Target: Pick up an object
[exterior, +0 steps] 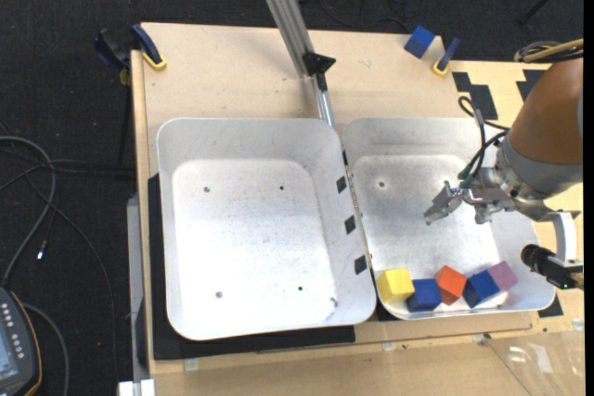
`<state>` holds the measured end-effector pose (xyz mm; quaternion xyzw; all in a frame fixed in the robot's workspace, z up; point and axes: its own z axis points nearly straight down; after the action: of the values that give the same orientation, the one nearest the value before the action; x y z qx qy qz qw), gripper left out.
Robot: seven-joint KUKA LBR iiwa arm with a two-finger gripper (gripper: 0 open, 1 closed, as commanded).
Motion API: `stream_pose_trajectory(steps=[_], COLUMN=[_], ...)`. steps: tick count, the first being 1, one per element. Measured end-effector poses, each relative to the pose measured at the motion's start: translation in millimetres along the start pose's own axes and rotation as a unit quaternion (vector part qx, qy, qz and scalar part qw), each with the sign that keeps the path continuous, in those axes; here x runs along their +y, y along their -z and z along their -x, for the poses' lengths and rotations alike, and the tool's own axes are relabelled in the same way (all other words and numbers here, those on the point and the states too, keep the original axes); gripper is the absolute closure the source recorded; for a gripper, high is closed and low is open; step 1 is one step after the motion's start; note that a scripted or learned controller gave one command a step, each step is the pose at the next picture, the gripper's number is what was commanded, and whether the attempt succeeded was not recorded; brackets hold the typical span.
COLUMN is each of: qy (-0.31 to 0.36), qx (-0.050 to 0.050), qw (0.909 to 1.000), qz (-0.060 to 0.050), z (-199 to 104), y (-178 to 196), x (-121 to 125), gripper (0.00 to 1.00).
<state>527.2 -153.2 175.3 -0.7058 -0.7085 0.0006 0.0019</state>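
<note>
Blocks (447,287) crowd the right bin's (408,148) near wall; elsewhere open.

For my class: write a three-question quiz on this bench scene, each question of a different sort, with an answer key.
1. True or false: the yellow block lies in the left bin.
2. Multiple choice: where in the right bin are the blocks gathered? A) far edge B) centre C) near edge
3. Fill in: beside the orange block, towards the yellow block, lies a ____ block.

Key
1. False. It lies in the right bin, at the left end of the row.
2. C. The gripper hangs above the bin's bare middle, apart from the row.
3. Blue: the blue block.
</note>
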Motion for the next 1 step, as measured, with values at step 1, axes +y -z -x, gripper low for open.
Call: stream_pose_trajectory(steps=[1], qy=[-0.003], qx=[-0.003], qw=[1.0000], qz=[0.004], z=[19.1], y=[60.6], x=[-35.2], gripper=[0.00])
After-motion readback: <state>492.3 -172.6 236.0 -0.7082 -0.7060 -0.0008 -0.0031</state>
